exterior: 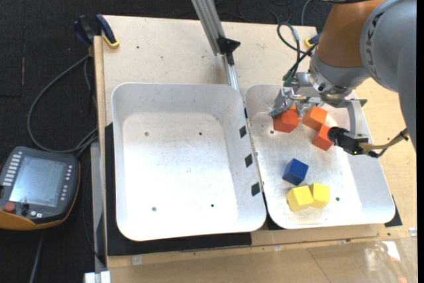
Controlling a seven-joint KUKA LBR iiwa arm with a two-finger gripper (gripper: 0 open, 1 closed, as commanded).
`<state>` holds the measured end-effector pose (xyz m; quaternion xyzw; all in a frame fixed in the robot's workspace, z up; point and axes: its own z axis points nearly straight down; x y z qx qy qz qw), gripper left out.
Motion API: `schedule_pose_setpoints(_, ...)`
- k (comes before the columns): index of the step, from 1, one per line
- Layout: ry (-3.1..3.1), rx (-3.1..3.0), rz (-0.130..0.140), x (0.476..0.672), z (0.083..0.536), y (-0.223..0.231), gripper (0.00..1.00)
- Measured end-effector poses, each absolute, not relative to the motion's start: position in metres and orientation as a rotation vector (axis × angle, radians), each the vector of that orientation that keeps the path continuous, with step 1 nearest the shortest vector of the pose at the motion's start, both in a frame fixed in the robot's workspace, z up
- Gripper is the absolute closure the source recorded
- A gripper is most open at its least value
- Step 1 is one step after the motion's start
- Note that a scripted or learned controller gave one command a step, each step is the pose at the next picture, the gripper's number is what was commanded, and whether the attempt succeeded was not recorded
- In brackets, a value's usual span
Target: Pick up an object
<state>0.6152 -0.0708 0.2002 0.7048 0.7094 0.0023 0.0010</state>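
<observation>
My gripper [289,109] hangs over the far part of the right bin [371,199], under the grey arm with its orange band. A red block [286,121] sits between its fingertips, and the fingers are shut on its upper edge. Two orange blocks lie just to the right: one [316,116] touches the gripper's right side, the other [323,137] lies a little nearer the camera. A blue block [295,171] rests in the middle of the bin. Two yellow blocks [299,197] [320,194] lie side by side near the front.
The left bin [132,142] adjoins the right one along a shared rim with black clips [248,159]. A slanted metal rail [202,0] runs from the back down to the bins' junction. A black cable end [348,140] hangs by the arm over the right bin.
</observation>
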Motion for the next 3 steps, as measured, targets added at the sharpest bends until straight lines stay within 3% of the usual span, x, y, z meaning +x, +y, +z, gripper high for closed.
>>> schedule_pose_setpoints(1, 2.219, 2.220, 0.003, 0.606, 0.234, -0.078, 1.00)
schedule_pose_setpoints(2, 2.236, 2.216, -0.002, 0.585, 0.193, 0.009, 1.00)
schedule_pose_setpoints(3, 2.226, 2.216, 0.001, 0.598, 0.195, 0.018, 1.00)
